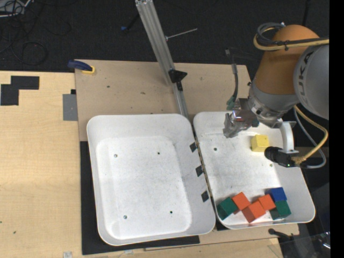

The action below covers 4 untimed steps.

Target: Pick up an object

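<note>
Tool (234, 123) sits over right bin (226, 160), far end; grip state cannot be told. Yellow block (259, 142) lies just beside it, apart. Green, orange, blue blocks (255, 205) cluster well away at the near edge.

Yellow block (259, 142), orange blocks (254, 207), white bins (97, 128)

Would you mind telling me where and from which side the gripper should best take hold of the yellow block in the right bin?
Probably from straight above, closing across two opposite flat sides. The yellow block lies alone on the right bin's floor, apart from the clustered blocks, so its sides seem free all round. The gripper sits close by, to the block's left in view.
</note>
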Each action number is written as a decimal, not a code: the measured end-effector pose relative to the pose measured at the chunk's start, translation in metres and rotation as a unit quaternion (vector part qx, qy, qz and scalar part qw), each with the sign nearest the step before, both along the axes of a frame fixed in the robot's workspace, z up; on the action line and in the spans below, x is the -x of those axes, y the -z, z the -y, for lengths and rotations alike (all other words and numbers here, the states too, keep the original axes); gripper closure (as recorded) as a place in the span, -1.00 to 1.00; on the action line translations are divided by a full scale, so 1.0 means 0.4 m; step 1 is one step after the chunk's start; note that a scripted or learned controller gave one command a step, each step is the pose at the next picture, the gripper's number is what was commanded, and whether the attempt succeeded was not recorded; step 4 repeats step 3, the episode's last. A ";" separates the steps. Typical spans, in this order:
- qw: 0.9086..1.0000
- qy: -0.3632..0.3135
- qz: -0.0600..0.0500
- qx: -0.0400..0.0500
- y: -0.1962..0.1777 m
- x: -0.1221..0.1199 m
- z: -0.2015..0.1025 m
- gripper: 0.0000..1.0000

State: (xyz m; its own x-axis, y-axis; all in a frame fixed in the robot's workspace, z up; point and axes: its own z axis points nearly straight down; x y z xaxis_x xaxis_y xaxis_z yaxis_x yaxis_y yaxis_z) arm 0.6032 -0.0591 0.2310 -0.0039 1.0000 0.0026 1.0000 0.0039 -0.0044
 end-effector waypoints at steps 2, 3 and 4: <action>1.000 0.000 0.002 0.000 -0.012 -0.069 -0.265 1.00; 1.000 0.000 0.002 0.001 -0.028 -0.103 -0.382 1.00; 1.000 0.000 0.002 0.001 -0.028 -0.103 -0.382 1.00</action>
